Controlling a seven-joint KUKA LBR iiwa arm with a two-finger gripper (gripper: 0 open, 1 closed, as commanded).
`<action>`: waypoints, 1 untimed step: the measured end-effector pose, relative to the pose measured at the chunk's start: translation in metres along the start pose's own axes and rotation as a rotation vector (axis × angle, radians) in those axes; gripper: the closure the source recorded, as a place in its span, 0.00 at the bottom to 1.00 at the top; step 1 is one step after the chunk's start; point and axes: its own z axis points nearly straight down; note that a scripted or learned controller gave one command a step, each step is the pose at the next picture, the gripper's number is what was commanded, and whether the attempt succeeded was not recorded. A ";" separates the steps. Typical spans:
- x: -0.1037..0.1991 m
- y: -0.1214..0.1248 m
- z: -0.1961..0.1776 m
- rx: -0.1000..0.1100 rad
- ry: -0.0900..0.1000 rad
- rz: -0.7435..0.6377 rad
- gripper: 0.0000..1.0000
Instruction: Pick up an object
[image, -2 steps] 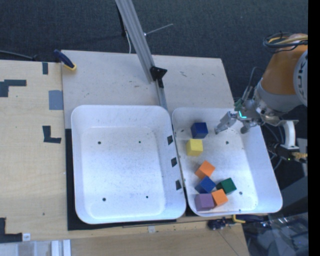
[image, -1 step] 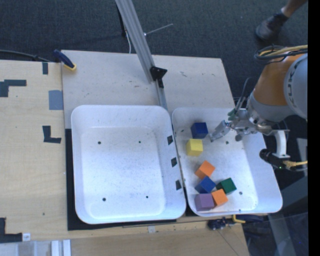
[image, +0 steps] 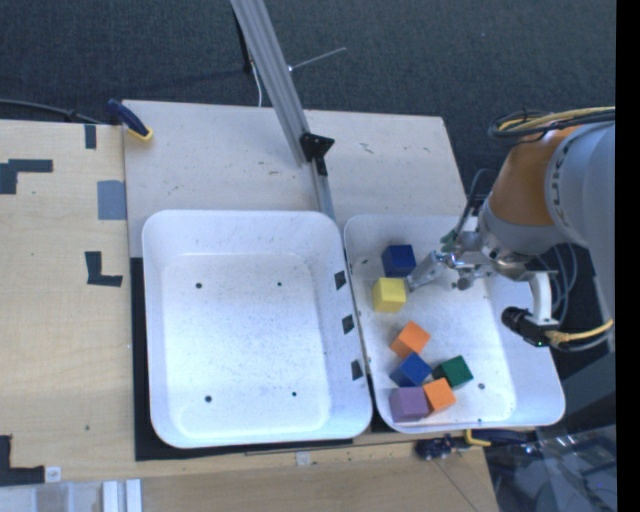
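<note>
Jaws cannot be read from the camera view: the gripper (image: 432, 268) is a small grey blur low over the right bin (image: 520, 395), and whether anything sits between its tips is not visible.

It hangs just right of the yellow cube (image: 390, 293) and just below and right of the dark blue cube (image: 398, 259), which are the nearest candidates for a pick. Those two sit close together, near the bin's left wall. My guess is that a descent here could land a fingertip on top of one cube or nudge it against the other, so the jaws would shut on nothing.

Lower in the bin is a tight cluster: an orange cube (image: 409, 338), a blue cube (image: 410, 371), a green cube (image: 456, 371), a second orange cube (image: 439, 395) and a purple cube (image: 408, 403), several touching. Going for one of these risks dragging its neighbours or wedging a finger between them.

For room, the right half of the right bin is bare floor, so the arm (image: 560, 190) has a clear way in and out from that side. The raised rims where the right bin meets the left bin (image: 160, 330) run just beside the yellow cube and leave little space for a finger there. A slanted metal rail (image: 280, 80) ends at the bins' far edge, well above the cubes.
</note>
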 end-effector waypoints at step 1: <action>0.001 -0.001 0.031 0.003 0.000 0.000 0.00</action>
